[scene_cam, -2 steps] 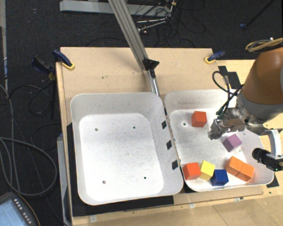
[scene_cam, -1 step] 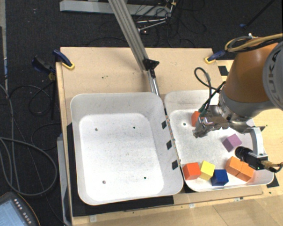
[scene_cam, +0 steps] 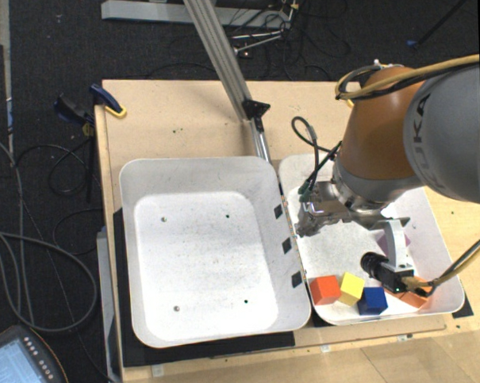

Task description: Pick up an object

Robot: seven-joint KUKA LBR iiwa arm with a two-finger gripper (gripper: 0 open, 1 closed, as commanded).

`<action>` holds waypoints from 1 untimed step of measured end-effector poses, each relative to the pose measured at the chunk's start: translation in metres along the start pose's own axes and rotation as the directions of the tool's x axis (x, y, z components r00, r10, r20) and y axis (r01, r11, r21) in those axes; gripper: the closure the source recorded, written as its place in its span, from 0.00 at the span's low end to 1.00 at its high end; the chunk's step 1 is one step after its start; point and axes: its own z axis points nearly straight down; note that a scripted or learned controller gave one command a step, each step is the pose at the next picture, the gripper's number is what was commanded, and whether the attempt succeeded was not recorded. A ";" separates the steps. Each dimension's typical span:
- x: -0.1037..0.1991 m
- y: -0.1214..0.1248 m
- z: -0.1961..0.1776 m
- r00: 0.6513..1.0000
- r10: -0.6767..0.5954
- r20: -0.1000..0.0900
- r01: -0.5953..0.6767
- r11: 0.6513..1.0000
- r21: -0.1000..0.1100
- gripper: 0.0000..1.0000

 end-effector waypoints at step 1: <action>0.048 0.011 0.008 1.000 0.001 0.000 -0.001 1.000 0.000 1.00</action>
